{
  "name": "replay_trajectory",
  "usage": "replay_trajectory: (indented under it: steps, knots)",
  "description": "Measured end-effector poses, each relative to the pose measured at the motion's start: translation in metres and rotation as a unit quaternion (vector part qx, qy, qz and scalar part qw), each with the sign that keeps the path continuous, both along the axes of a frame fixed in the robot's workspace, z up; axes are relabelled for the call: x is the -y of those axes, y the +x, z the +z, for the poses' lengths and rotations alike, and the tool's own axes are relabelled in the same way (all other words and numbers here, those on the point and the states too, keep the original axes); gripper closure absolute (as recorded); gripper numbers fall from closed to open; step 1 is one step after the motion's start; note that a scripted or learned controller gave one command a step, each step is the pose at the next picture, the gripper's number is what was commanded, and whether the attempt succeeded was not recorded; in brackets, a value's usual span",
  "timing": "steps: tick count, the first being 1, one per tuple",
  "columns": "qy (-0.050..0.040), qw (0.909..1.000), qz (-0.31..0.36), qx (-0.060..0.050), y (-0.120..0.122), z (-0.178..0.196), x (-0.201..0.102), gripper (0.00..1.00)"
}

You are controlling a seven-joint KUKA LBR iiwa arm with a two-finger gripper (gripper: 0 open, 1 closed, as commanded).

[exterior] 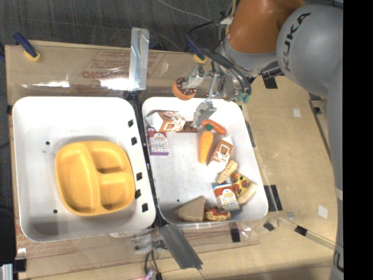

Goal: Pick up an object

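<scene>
My gripper (201,101) hangs over the back edge of the right bin (175,174), below the grey arm with its orange band (259,16). An orange doughnut with dark icing (184,88) sits right beside the gripper's left side, at the bin's back rim; I cannot tell whether it is gripped or only resting there. Just under the gripper lie a toy carrot (206,144) and a small red-orange piece (215,126). Other toy foods fill the right side of this bin.
The right bin also holds a small purple-and-white carton (158,142), brown-and-white packets (169,122) (221,152), a pizza slice (245,185), a red carton (227,197) and a tan wedge (191,209). A yellow divided plate (95,177) lies in the left bin (35,127).
</scene>
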State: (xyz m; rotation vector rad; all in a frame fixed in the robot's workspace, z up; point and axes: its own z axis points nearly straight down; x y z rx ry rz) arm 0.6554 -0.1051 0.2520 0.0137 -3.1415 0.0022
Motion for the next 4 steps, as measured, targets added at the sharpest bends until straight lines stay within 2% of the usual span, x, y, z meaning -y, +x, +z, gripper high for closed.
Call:
replay_trajectory:
  steps: [1,2,3,4]
  knots:
    - [0.0013,0.9994,0.034,-0.003,-0.104,-0.067,0.021,0.00]
    - [-0.0002,0.9980,0.064,0.002,-0.078,-0.158,0.092,0.00]
    - [0.0011,0.9991,-0.042,0.000,-0.087,-0.160,0.071,0.00]
    - [0.0001,0.9997,-0.025,0.002,-0.071,-0.158,0.064,0.00]
